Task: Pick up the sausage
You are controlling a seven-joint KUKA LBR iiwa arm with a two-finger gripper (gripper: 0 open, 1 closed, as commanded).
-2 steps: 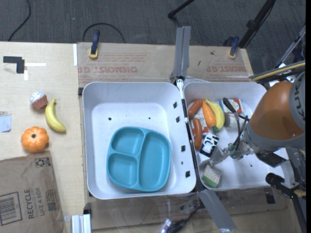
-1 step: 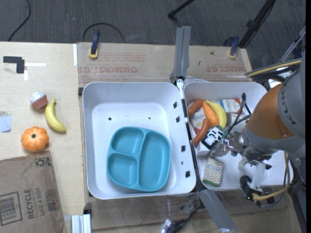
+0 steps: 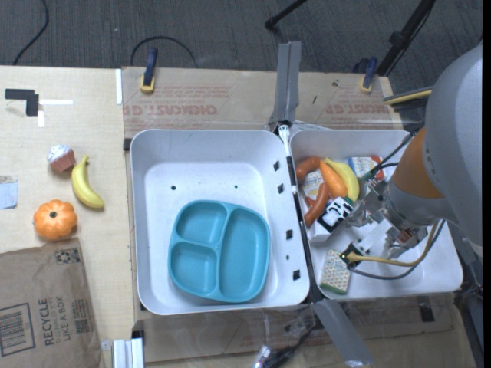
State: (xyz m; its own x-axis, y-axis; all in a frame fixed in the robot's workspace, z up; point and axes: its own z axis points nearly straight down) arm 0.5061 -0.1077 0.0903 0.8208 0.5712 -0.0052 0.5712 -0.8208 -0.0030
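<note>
Where the right white bin (image 3: 449, 271) meets the divider, the reddish-orange sausage (image 3: 314, 203) lies along the bin's left wall, toward the far left corner, running at a slant. Just beside it, farther from the wall, rest an orange carrot-shaped toy (image 3: 334, 180) and a yellow banana-like piece (image 3: 347, 176), with a small black-and-white block (image 3: 334, 211) touching the sausage's near end. A speckled green sponge-like pad (image 3: 335, 272) sits at the bin's near left corner. Over the bin's middle hangs the grey arm with its orange band (image 3: 418, 171); its gripper (image 3: 367, 222) is near the sausage, but whether it is open or closed, I cannot tell. A blue three-compartment plastic plate (image 3: 221, 250) lies in the left white bin (image 3: 153, 205).
</note>
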